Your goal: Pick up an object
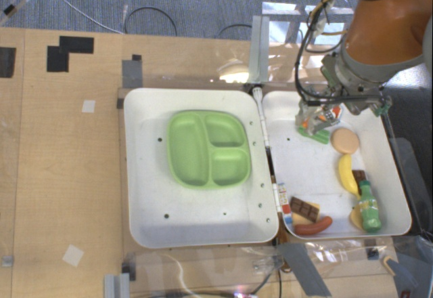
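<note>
I hover low over the carrot (312, 129) near the right bin's (400, 219) far edge, nothing lifted yet, my fingers' (318, 116) state unclear.

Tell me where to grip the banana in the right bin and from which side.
Grip the banana across its middle, coming straight down from above. It lies flat, curved, running top to bottom in the view; its left side is open floor, but a brown block touches its lower right, so close left-right with care.
</note>
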Robot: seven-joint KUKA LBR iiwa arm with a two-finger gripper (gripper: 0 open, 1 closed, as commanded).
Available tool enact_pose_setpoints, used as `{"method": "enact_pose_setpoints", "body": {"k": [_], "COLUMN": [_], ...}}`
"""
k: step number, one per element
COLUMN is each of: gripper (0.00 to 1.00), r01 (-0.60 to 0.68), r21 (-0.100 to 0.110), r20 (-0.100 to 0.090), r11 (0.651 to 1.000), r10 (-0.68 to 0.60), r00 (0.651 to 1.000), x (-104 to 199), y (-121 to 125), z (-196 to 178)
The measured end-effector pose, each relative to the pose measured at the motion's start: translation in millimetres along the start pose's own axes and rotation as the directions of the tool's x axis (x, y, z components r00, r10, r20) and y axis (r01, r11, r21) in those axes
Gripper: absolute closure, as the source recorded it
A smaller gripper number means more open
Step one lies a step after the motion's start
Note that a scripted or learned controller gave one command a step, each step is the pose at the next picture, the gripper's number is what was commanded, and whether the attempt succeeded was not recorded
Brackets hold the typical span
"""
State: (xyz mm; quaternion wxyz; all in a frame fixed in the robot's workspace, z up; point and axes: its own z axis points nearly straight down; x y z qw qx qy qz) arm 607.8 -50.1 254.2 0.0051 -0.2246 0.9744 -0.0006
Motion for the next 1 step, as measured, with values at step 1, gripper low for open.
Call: {"method": "enact_pose_setpoints", "body": {"k": [1], "gripper": [1.00], "r01": [0.309], "r21": [0.003], "r20": [0.001], "r11": [0.951], "r10": [-0.310], "r00": [0.951], "x": [-3.5], "y": [-53.9], "z": [-18.4]}}
